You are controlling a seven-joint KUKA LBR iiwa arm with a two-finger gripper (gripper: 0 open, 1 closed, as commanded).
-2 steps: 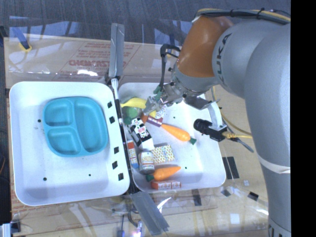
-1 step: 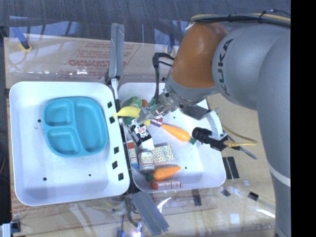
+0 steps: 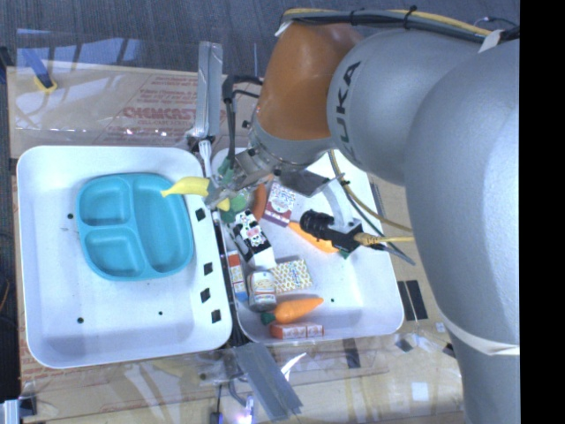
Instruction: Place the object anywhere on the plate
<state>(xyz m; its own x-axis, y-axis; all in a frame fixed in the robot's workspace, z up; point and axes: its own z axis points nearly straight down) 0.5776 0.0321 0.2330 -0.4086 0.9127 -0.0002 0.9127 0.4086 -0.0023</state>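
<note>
At the centre of the frame, a yellow banana (image 3: 186,185) is seen at the gripper (image 3: 222,182), over the upper right rim of the blue plate (image 3: 134,226); whether it is grasped cannot be told. The plate is laid in the left bin (image 3: 53,325), apart from the clutter at right, so that a drop can be received.

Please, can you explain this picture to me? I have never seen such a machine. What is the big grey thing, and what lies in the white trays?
The big grey thing is a robot arm with an orange band, reaching in from the right. One camera above the bench looks down at a slant. Two shallow white bins stand side by side. The left bin holds a blue plate with compartments. The right bin holds small toy foods: a carrot, little boxes and other items. The arm's hand is near the wall between the bins. A yellow banana pokes out beside it, over the plate's corner. Whether the hand really grips it, I cannot tell.
</note>
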